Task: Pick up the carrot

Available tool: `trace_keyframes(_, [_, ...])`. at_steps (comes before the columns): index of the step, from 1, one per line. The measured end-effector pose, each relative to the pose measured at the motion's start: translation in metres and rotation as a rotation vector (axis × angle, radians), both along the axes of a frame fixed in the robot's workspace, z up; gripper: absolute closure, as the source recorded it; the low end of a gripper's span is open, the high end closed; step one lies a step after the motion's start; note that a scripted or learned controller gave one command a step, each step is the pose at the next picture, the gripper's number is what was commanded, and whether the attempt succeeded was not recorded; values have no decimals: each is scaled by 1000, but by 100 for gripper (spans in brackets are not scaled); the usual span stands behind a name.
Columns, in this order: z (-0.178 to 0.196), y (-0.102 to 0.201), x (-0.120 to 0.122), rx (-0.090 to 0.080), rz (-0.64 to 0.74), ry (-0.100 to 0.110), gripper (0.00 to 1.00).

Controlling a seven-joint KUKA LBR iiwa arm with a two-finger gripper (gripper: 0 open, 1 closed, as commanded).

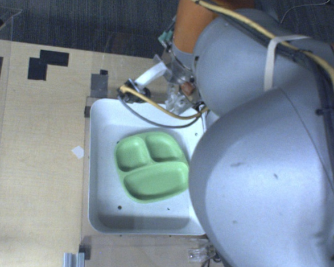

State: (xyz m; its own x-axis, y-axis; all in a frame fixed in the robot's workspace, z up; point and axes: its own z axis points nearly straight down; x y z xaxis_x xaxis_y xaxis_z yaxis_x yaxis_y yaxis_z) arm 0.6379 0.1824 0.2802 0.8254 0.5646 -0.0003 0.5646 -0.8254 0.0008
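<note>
Carrot location cannot be determined, and no pickup is evident. Gripper (178, 99) hangs at the bin's (99, 171) far edge, finger state indeterminate. Below it lies 1 green 3-compartment tray (151, 166), compartments bare.

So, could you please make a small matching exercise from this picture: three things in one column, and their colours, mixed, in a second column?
Things:
1. divided plate
2. bin
3. band on the arm

Colours:
A. orange
B. white
C. green

Pairs: 1-C, 2-B, 3-A
</note>
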Motion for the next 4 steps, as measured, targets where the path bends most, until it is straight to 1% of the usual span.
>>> trace_keyframes(1, [-19,35,-15,4,-206,-3,100])
trace_keyframes(2, [-78,52,17,5,-398,-3,100])
trace_keyframes(3, [-54,-18,11,2,-397,-3,100])
trace_keyframes(4, [9,-49,16,0,-133,-1,100])
